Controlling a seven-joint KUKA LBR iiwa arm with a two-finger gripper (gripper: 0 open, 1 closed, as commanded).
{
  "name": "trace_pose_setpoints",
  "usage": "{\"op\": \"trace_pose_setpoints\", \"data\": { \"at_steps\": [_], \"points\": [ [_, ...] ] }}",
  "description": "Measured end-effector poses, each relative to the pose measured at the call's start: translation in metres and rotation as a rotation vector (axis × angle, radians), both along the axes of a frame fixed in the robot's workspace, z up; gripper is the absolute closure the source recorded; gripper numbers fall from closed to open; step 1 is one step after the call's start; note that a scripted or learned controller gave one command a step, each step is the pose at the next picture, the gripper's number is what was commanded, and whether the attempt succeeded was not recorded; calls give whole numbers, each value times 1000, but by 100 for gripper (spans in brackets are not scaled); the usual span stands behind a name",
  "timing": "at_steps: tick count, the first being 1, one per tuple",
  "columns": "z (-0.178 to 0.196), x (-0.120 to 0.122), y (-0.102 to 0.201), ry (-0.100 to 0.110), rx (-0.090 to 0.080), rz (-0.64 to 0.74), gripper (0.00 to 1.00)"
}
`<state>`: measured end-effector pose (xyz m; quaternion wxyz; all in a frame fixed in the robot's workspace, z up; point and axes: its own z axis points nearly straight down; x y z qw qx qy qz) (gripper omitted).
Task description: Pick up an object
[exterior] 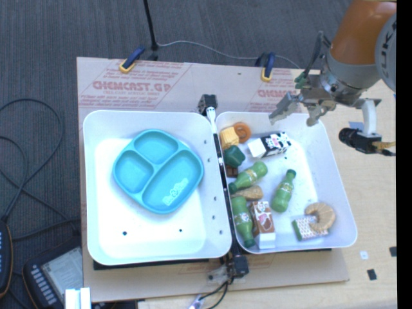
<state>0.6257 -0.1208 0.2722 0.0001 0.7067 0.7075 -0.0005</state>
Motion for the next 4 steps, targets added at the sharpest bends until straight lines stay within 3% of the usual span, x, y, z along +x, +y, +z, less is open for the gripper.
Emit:
{"op": "trace_pose_setpoints", "data": {
  "at_steps": [1,2,3,4],
  "points": [
    [-162,-29,-44,5,0,-2,0],
    [-184,-79,-79,-7,-1,0,0],
    [-173,-77,-80,-11,-2,-1,100],
    [-77,-90,-19,-2,1,1,100]
  ]
}}
